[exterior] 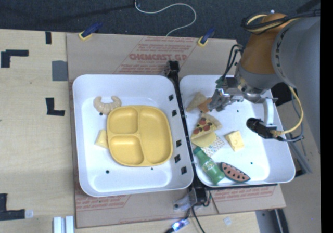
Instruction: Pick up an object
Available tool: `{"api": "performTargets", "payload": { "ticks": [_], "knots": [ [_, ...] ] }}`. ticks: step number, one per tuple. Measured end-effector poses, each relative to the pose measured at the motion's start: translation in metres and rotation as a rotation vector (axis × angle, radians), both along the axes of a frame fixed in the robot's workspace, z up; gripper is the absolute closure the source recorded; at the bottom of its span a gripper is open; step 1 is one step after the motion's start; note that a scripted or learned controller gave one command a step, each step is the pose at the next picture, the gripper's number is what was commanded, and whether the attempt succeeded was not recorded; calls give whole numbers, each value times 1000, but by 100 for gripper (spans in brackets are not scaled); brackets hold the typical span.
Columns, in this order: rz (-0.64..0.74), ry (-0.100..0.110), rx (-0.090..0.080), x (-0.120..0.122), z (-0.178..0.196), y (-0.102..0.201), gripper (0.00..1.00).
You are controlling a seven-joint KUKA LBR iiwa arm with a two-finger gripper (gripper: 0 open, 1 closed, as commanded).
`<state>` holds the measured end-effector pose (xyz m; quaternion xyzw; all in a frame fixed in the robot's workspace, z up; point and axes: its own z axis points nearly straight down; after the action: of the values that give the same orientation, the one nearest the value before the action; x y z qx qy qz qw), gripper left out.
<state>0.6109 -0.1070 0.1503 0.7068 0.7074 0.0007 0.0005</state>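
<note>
My gripper (219, 100) hangs low over the back left part of the right bin (270, 167), just right of a tan wedge (196, 101) and a small brown piece (205, 106). Below them lie a pizza slice (204, 124), a patterned flat card (213, 145), a yellow cheese block (234, 140), a green bottle (207, 166) and a watermelon slice (234, 172). Whether anything sits between the fingers is hidden by the wrist.
The left bin (86, 175) holds a yellow divided plate (139, 135), a beige croissant (106, 104) and a yellow wedge (101, 138) under the plate's left edge. A black cable connector (258, 126) hangs over the right bin's right side.
</note>
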Motion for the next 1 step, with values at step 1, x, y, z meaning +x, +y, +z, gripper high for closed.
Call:
{"api": "performTargets", "payload": {
  "ticks": [1],
  "knots": [
    [2,-3,0,6,57,10,100]
  ]
}}
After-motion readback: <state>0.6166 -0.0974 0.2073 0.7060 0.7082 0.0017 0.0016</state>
